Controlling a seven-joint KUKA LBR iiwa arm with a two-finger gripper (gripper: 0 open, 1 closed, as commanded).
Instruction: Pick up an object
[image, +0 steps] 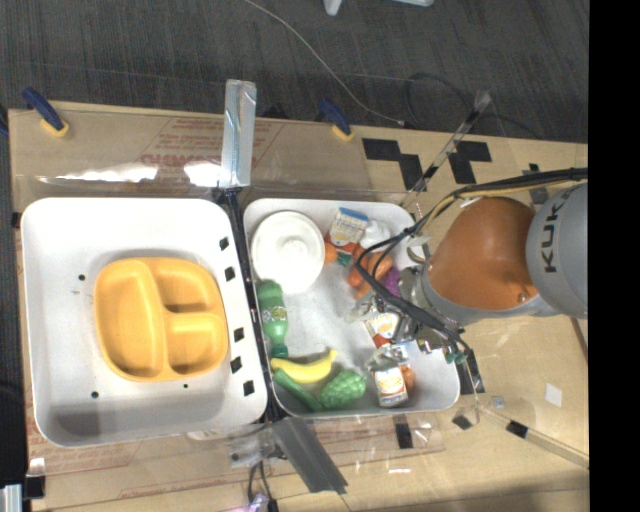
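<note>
Cluttered right bin (300, 300): white bowl (288, 245) at eleven o'clock, green bottle (272, 318) at nine, banana (303, 368) and bumpy green item (342, 388) at seven, small sauce bottle (390, 382) at five. Gripper (385, 325) low among small packets at three o'clock; grip state hidden, could not tell. Orange-banded arm (485, 255) reached in from three o'clock. Left bin (60, 260) held a yellow divided tray (160, 318), centred.
</note>
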